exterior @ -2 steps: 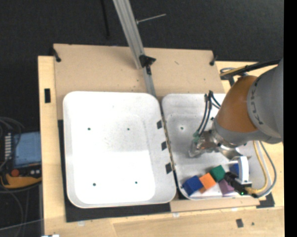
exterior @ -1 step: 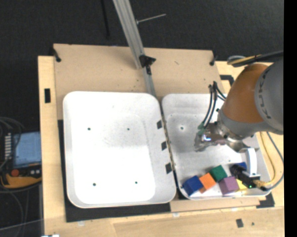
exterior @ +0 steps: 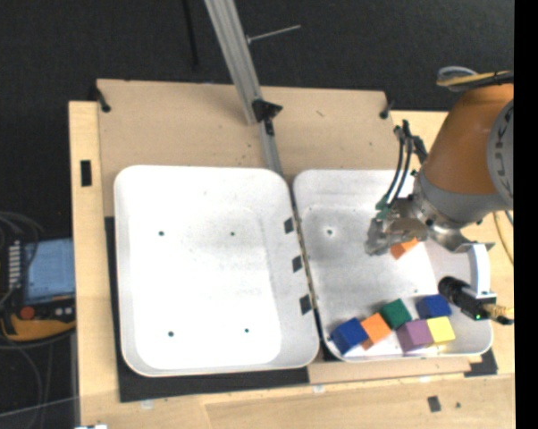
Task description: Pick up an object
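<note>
My gripper (exterior: 392,237) hangs over the upper middle of the right bin (exterior: 340,266), reaching in from the right. An orange block (exterior: 402,248) shows right at its fingertips, partly covered by them; I cannot tell whether it is gripped. Along the right bin's front edge lie several blocks: a blue one (exterior: 348,333), an orange one (exterior: 375,327), a green one (exterior: 395,313), a purple one (exterior: 416,334), a yellow one (exterior: 441,330) and another blue one (exterior: 433,307).
The left bin (exterior: 202,266) sits beside the right one, split from it by a ridge with dark clips. A metal pole (exterior: 238,52) slants up from the back of the bench. Cables and a blue box (exterior: 50,271) lie left of the bench.
</note>
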`<state>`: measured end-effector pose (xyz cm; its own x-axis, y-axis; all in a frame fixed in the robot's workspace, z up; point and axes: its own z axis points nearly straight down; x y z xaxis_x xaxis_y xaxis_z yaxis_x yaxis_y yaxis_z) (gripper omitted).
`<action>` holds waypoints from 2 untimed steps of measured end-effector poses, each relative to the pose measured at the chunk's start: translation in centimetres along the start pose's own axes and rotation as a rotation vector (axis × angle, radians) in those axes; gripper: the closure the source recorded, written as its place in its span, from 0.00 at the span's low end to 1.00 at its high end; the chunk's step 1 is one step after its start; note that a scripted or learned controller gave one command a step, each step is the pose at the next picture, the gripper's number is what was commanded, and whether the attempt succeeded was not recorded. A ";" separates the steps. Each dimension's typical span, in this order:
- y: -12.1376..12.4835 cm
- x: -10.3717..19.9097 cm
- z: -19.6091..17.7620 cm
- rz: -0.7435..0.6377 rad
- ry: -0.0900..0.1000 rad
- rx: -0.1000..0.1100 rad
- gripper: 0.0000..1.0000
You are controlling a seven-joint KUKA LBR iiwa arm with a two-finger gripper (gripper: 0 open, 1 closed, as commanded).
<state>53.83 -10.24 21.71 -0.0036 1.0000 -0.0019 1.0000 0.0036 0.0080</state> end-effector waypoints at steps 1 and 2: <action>0.1 -0.1 -0.7 -0.003 0.002 0.006 1.00; 0.3 5.3 -0.1 0.000 0.003 0.007 1.00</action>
<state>54.16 -4.98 21.77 -0.0035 1.0000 0.0007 1.0000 0.0035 0.0009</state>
